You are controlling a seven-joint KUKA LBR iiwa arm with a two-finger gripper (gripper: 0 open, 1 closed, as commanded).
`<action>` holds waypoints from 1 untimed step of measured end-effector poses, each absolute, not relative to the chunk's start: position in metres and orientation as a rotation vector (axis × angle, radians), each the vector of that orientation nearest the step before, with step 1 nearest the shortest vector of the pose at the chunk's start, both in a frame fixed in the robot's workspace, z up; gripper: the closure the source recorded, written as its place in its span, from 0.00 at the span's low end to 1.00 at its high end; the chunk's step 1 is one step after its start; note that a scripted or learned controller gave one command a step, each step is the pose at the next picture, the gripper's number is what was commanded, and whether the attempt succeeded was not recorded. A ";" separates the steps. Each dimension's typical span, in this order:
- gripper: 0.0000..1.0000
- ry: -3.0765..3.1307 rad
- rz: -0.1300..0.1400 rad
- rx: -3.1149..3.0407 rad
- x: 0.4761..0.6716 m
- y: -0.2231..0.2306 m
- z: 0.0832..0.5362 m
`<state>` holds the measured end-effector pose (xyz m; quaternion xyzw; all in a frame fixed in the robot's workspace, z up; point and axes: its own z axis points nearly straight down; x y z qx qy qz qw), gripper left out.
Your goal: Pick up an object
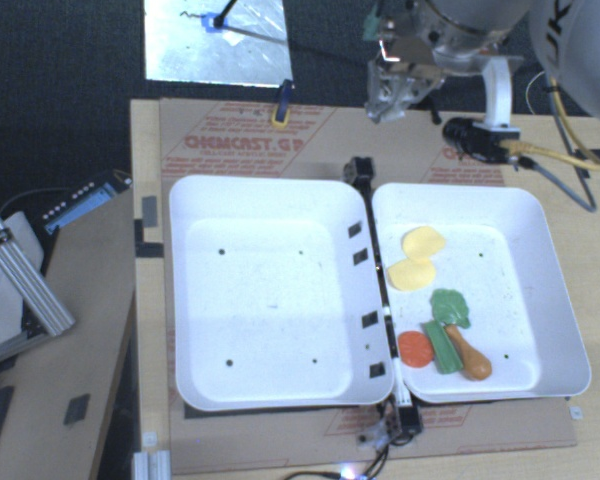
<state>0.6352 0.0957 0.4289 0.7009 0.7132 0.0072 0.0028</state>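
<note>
The right bin (540, 268) holds several toy foods near its left and front side. Two pale yellow round pieces (417, 258) lie by the divider. In front of them sits a green broccoli-like piece (449, 306), a green strip (441, 348), a red-orange disc (414, 348) and a brown-orange drumstick shape (468, 355). My gripper (388, 96) hangs high above the bench behind the bins, well away from all of them. Nothing shows between its fingers.
The left bin (195, 268) sits beside the right one, joined by a black clip strip (370, 268). A shiny metal sheet (218, 26) lies at the back left. A black cable fitting (475, 140) and grey hoses hang at the back right. An aluminium rail (15, 268) stands at far left.
</note>
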 end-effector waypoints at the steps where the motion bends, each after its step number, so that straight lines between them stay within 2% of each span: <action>1: 1.00 2.242 0.020 2.199 0.584 0.214 0.506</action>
